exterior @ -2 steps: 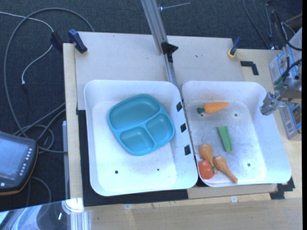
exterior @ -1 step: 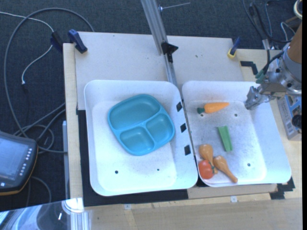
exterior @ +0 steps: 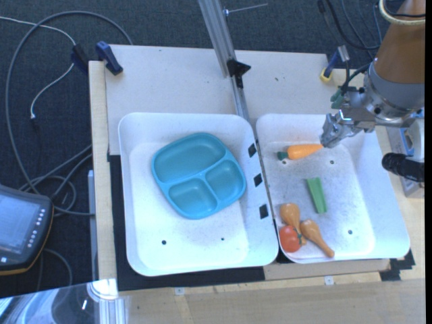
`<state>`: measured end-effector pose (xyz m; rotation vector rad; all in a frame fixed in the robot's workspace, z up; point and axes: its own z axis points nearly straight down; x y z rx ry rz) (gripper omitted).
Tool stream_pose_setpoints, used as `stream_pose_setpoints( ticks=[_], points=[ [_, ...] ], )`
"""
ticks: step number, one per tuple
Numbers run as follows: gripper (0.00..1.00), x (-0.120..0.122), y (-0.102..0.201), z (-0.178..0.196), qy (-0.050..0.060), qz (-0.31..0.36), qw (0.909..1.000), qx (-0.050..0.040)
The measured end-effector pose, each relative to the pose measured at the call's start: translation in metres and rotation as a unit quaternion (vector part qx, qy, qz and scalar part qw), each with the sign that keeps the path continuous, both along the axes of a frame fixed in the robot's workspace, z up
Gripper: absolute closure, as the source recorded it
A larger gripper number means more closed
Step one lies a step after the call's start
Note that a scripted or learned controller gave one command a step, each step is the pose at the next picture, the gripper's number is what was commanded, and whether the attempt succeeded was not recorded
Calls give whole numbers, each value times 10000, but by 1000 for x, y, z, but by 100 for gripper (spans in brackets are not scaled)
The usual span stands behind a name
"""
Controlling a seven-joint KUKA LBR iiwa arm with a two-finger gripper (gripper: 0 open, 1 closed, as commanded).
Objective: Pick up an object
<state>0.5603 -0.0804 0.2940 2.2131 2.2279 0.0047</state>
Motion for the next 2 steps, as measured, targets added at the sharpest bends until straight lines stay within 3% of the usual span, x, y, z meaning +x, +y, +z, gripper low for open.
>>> stream_pose_setpoints(
  ticks=[2],
  points=[
    [100, 27, 102, -30, 24, -4, 10000, 3]
  ],
)
